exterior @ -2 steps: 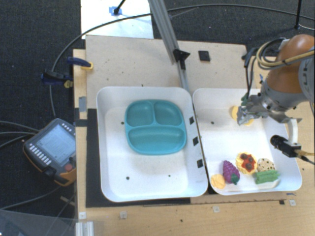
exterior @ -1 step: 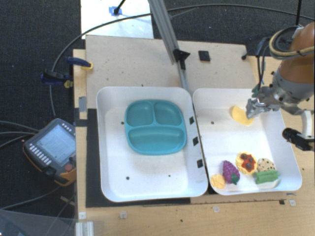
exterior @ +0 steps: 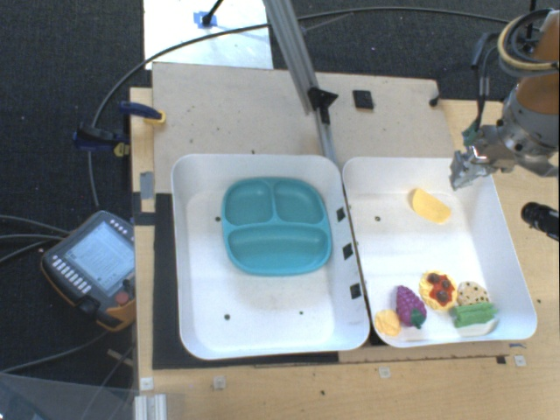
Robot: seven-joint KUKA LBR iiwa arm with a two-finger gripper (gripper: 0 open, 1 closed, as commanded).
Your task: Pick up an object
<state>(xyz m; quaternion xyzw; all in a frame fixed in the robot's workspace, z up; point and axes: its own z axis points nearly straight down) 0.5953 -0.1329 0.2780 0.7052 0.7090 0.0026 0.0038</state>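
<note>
In the right bin (exterior: 490, 234) lies a yellow wedge-shaped piece (exterior: 430, 206) near the back. Along the bin's front edge sit a small orange round piece (exterior: 388, 323), a purple grape bunch (exterior: 409, 305), a yellow tart with red topping (exterior: 438, 290) and a cookie-and-green piece (exterior: 473, 308). My gripper (exterior: 465, 171) hangs over the bin's back right part, a little to the right of and above the yellow wedge, with nothing visibly held.
The left bin (exterior: 197, 261) holds a teal divided plate (exterior: 276, 226). A grey pole (exterior: 293, 38) slants over the bench behind the bins. A pendant (exterior: 92, 268) and cables lie on the floor at left.
</note>
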